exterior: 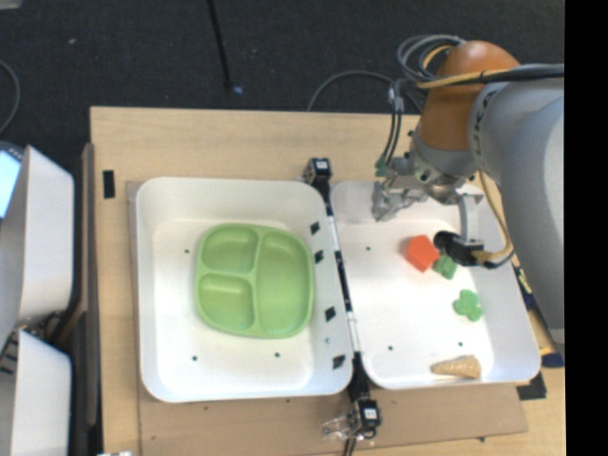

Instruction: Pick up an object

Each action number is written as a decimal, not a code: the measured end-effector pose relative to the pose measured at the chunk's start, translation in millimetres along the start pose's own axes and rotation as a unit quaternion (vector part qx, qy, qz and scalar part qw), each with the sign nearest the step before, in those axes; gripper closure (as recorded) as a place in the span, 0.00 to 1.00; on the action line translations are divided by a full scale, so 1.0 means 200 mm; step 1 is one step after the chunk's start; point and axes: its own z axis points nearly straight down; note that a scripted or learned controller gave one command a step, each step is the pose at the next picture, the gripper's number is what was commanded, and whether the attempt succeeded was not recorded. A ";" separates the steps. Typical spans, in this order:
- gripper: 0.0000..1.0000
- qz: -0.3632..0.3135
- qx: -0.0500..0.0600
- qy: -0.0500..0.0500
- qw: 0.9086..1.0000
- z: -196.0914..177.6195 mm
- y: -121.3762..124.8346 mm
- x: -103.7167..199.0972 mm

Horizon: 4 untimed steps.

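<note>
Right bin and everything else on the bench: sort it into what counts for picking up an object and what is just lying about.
For the job:
claw
orange block
small green block
green clover-shaped piece
tan wedge
right bin

Lying about:
green divided plate
left bin

robotics lab: KUKA arm (518,112) over plywood bench (228,141), two white bins (161,350), loose cables (218,27) on dark floor

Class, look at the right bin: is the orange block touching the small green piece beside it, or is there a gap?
Cannot tell. In the camera view the orange block and the small green piece sit right against each other, with no white floor plainly between them.
</note>
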 end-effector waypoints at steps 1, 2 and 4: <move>1.00 0.000 -0.001 0.000 1.000 -0.28 0.06 -0.01; 1.00 -0.001 0.000 0.001 1.000 -0.38 0.07 -0.02; 1.00 -0.003 0.002 0.002 1.000 -0.49 -0.16 0.46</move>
